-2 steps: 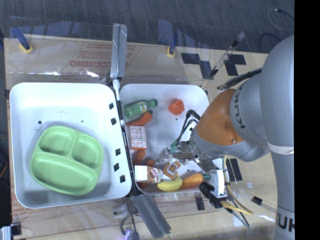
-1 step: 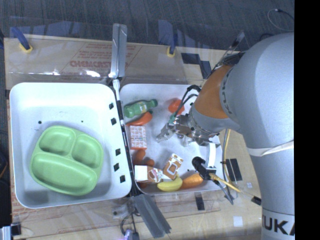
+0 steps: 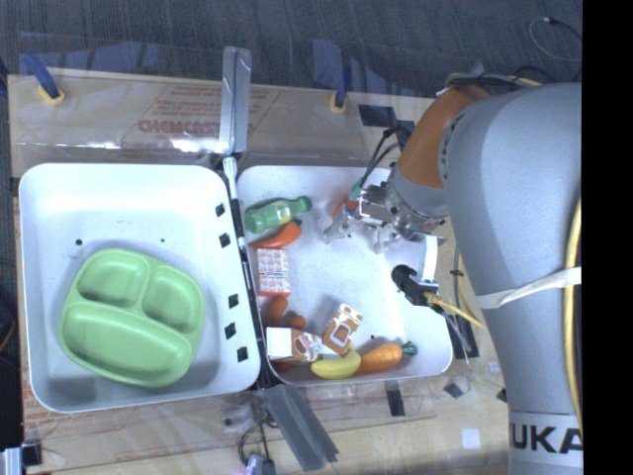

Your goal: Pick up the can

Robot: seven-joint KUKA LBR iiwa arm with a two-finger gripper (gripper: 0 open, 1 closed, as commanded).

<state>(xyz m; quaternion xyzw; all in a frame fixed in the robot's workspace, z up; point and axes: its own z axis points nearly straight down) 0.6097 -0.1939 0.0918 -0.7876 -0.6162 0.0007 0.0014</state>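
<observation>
Bare bin floor (image 3: 326,275) mid-right — clutter along left.

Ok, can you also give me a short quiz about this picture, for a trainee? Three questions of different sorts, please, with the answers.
1. True or false: the green divided plate lies in the right bin.
2. Which thing lies beside the banana, along the near wall of that bin? A) a carrot B) a spoon C) a cup
3. Fill in the missing word: the hand is over the ___ bin.

Key
1. False: the plate lies in the left bin.
2. A
3. right
</observation>
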